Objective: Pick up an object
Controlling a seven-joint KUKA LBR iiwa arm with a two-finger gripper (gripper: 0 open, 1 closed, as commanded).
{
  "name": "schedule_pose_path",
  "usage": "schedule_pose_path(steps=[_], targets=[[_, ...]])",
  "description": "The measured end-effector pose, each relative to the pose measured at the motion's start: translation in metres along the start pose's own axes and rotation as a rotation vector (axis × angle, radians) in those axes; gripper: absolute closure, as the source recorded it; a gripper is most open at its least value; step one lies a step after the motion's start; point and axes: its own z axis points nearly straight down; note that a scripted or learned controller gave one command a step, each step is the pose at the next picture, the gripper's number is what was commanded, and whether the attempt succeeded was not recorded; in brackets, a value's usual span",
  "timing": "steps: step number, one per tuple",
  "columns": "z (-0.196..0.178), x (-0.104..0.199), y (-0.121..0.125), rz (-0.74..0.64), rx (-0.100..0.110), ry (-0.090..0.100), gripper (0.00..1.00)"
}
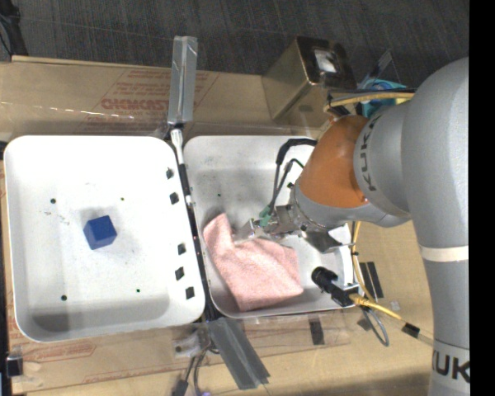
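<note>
Pink towel [252, 266] is lying crumpled in the right bin [231, 159]; we are seeing the gripper [268, 223] at its upper edge, mostly hidden beneath the arm's wrist.

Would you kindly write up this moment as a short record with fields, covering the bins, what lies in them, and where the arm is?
left bin: holds a blue cube, left of its middle, standing alone
right bin: holds a pink cloth, crumpled, in the near half
arm: reaches in from the right, over the right bin
gripper: down at the cloth's upper edge; finger state not readable
grasp: nothing seen held
bench: brown cardboard under both bins
</note>
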Motion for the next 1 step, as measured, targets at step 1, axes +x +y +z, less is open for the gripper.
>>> schedule_pose_path(steps=[1], targets=[[-0.0072, 0.0007, 0.0013, -0.006, 0.004, 0.002, 1.0]])
